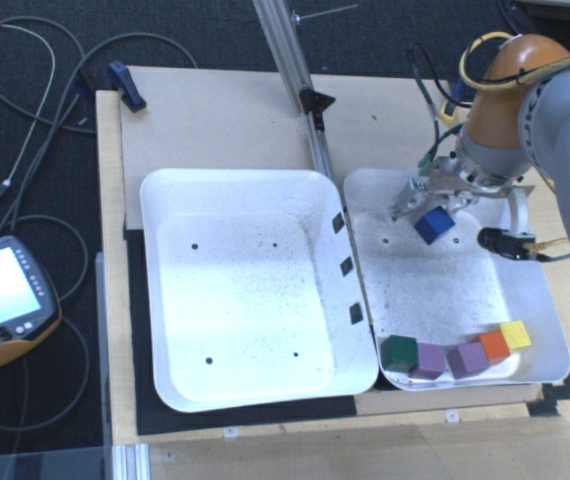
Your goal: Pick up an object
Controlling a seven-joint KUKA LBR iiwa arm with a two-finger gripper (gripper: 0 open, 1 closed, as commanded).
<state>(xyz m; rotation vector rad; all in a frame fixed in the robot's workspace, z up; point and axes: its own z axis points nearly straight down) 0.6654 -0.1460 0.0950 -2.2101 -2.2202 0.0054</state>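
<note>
Progress looks good: we judge the gripper [433,208] clamped on the blue cube [433,225], lifted above the right bin [385,268] near its far edge; only raising it clear remains.

No readable text, label, brand or number is showing anywhere; the handheld pendant [3,298] left of the table [225,118] is displaying a lit screen, but its contents are too washed out to read.

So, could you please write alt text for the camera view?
A grey arm's gripper holds a blue cube above the right bin. Green, purple, orange and yellow blocks line its near edge; beside it sits the left bin.
</note>
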